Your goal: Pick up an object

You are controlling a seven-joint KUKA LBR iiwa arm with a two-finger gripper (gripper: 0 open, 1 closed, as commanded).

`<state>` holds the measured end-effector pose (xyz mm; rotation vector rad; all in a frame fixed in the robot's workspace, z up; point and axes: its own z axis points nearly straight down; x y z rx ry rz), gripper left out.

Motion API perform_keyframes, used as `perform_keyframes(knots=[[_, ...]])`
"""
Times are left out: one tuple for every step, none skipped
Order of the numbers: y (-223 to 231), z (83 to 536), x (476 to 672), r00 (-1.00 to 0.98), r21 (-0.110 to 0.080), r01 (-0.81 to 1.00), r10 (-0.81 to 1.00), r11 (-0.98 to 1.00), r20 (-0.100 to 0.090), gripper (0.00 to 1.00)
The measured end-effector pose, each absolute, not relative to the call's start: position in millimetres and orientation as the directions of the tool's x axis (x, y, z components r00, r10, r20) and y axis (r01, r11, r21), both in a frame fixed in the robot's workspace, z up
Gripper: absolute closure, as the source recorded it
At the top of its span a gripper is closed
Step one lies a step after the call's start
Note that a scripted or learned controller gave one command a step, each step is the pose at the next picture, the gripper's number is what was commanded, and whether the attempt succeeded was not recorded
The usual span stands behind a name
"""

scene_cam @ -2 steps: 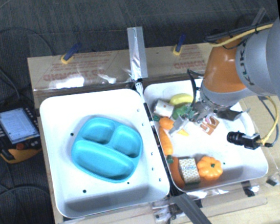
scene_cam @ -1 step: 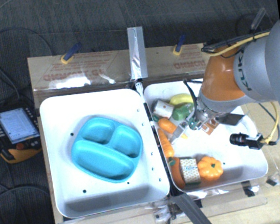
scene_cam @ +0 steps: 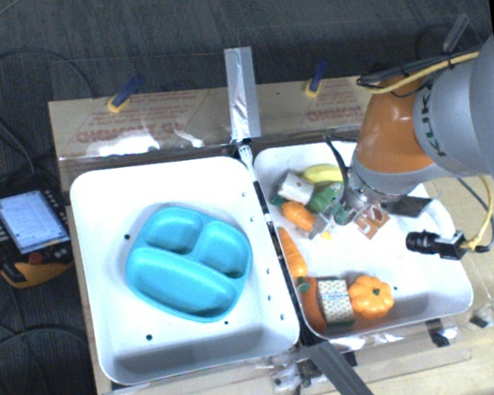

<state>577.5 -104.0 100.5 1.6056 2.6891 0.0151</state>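
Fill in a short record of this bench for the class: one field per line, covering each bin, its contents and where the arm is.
left bin: holds a blue divided tray
right bin: holds toy food
far end: banana, small carrot, green piece
near end: pumpkin, patterned block
left wall: long carrot
arm: reaches in from the right, over the right bin
gripper: down beside the green piece

Right bin's toys – banana (scene_cam: 322, 173), carrot (scene_cam: 298, 216), green piece (scene_cam: 325, 197) clustered at the far end, pumpkin (scene_cam: 371, 297) (upright) near front wall
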Motion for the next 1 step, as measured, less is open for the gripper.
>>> perform_keyframes(knots=[[-65.9, 191.6, 580.7, -0.464, 0.000, 0.886, 0.886, 0.464, 0.000, 1.00]])
